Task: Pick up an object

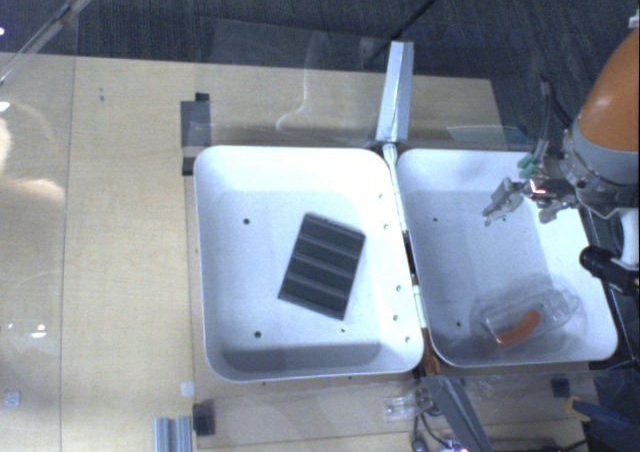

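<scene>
A dark grey ribbed rectangular block [322, 265] lies flat and slightly turned in the middle of the left bin [225, 190]. A clear plastic item with an orange piece inside [522, 318] rests near the front of the right bin [440, 240]. My gripper [518, 210] hangs over the back right part of the right bin, well behind the clear item. Its fingers are spread open with nothing between them. The orange band of the arm [612, 110] shows at the right edge.
A metal bracket [394, 100] stands behind the seam between the two bins. Black clamps [196, 125] sit at the left bin's back corner, and cables [450, 420] hang at the front. A clear panel covers the bench on the left.
</scene>
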{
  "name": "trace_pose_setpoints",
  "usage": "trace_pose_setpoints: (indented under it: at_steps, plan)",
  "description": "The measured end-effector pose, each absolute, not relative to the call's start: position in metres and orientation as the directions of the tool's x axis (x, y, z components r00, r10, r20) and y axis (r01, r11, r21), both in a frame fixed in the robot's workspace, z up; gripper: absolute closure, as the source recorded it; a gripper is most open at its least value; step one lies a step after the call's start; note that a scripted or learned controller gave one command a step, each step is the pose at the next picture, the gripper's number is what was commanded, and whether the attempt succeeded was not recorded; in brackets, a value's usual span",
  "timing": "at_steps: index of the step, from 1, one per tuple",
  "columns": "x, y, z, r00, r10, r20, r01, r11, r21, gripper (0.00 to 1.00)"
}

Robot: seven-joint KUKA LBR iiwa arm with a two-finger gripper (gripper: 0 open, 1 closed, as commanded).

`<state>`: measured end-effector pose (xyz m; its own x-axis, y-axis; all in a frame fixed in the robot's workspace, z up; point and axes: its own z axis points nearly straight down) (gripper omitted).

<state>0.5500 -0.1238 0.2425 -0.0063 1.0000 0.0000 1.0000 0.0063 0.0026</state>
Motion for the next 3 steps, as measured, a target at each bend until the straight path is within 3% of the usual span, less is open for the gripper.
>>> trace_pose_setpoints:
  at_steps: [1,2,3]
  plan:
    - [0.512,-0.091,0.09,0.165,0.986,0.003,0.986,-0.165,0.016,0.0]
    - [0.599,-0.1,0.089,0.29,0.957,0.002,0.957,-0.29,0.013,0.0]
    - [0.551,-0.121,0.231,0.041,0.999,-0.001,0.999,-0.041,0.009,0.0]
